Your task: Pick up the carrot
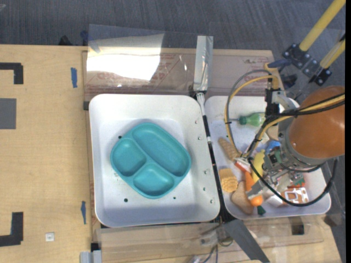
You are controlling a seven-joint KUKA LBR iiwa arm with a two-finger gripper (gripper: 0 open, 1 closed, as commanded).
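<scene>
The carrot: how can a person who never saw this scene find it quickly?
Look in the right-hand white bin, under the grey arm with the orange band. Near its front edge lies the carrot, just right of a tan, biscuit-like piece. It is the bright orange, tapered item there, with a small green end.

The surface [38, 147] is pale wood, with black corner marks near its left edge and short blue tape strips by the bins. Two shallow white bins sit on it side by side, touching along a black seam. The left bin [104, 119] holds a teal divided plate [151, 159] near its middle. The right bin [318, 204] holds a cluster of small food items. Behind the bins a clear plastic sheet [131, 64] lies on the surface, catching glare.
</scene>
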